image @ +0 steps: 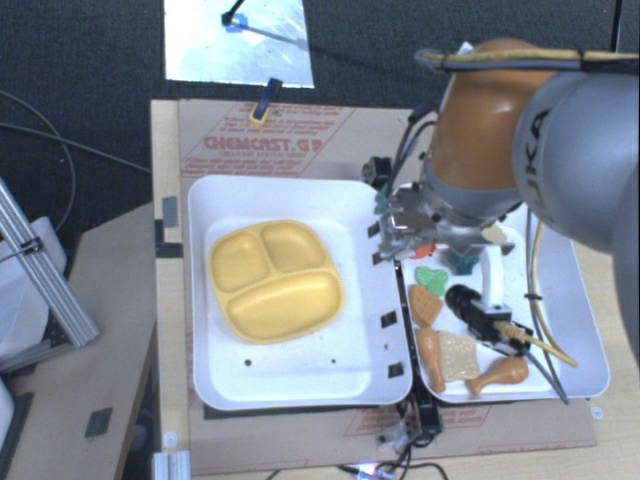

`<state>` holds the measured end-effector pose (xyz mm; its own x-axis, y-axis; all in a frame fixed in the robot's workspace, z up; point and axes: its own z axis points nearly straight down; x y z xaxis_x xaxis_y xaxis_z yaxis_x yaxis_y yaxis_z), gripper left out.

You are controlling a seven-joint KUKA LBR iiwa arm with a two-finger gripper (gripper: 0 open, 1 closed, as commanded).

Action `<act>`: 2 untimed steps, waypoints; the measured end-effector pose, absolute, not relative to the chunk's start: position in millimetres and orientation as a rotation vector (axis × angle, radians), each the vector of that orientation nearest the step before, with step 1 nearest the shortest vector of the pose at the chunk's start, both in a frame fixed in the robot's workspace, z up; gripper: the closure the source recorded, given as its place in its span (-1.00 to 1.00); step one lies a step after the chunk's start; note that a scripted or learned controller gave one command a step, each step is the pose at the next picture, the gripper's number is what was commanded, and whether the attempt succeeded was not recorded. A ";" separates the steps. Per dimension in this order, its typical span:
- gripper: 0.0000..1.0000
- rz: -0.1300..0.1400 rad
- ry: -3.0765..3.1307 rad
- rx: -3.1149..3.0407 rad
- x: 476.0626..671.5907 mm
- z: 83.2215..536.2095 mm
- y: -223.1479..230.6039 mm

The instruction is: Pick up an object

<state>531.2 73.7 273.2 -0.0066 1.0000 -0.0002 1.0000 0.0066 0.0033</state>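
While one yellow three-compartment plate [275, 280] lies in the left bin [215, 203], the gripper [410, 230] hangs over the right bin [590, 353], near one orange carrot toy [426, 306] and one drumstick toy [497, 374].

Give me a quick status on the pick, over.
Gripper low at right bin's left edge, nothing seen held. Toy food pile lies there unpicked. Yellow divided plate in left bin.

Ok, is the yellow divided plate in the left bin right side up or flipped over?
Right side up. The yellow divided plate lies flat in the left bin, and its three hollow compartments face upward with raised ridges between them.
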 end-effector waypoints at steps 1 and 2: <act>1.00 0.005 2.232 2.207 530.1 284.7 73.3; 1.00 0.007 2.238 2.199 530.8 295.3 73.4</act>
<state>530.8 73.4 295.3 -0.0176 0.9998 0.0001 0.9998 0.0176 0.0065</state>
